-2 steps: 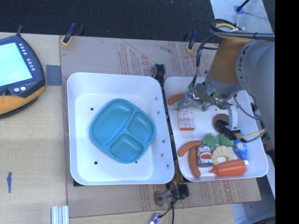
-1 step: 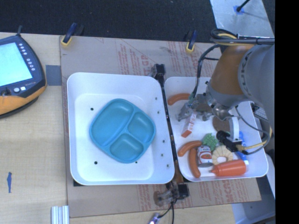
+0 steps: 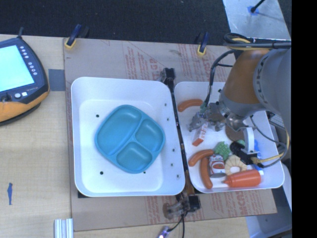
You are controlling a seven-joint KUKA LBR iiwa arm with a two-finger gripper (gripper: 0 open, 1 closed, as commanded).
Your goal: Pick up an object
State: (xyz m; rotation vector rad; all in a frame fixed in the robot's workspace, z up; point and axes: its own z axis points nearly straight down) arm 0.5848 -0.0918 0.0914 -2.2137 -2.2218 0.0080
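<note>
at the gripper (image 3: 204, 123): cannot tell its opening or hold.
carrot (image 3: 198, 142) just below; light, stiff, smooth; take mid-length.

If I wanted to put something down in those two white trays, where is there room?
Left bin: bare white floor all around the blue plate, widest along its near and left walls. Right bin: crowded with sausages, a red bottle and the gripper.

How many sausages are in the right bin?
3: one sausage near the bin's far left corner, a second left of the broccoli, a third near the front. The arm may hide more.
</note>
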